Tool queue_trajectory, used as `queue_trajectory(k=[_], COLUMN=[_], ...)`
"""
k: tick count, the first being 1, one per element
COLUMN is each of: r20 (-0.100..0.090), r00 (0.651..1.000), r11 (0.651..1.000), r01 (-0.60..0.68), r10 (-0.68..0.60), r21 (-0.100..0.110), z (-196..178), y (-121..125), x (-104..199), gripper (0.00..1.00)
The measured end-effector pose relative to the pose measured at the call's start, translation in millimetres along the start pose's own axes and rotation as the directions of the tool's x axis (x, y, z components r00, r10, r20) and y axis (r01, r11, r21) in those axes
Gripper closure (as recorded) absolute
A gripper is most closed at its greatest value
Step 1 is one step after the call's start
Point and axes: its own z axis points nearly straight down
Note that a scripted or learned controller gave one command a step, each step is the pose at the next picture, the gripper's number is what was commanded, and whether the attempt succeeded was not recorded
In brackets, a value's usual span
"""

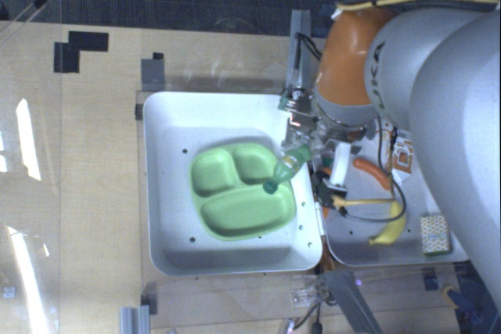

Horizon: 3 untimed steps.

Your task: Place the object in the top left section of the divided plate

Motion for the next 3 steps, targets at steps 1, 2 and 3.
queue_trajectory(k=[1,2,3], r20=[-0.001,0.001,-0.001], r00=[0.982,0.986,0.996], r11=[0.982,0.986,0.996], r01=[-0.188,-0.17,-0.093], r10=[0.188,0.17,0.093], r21=[-0.004,0.001,-0.002], z=[-124,-40,-67], y=[57,-16,30], x=[-5,8,42], gripper=[1.0,1.0,1.0])
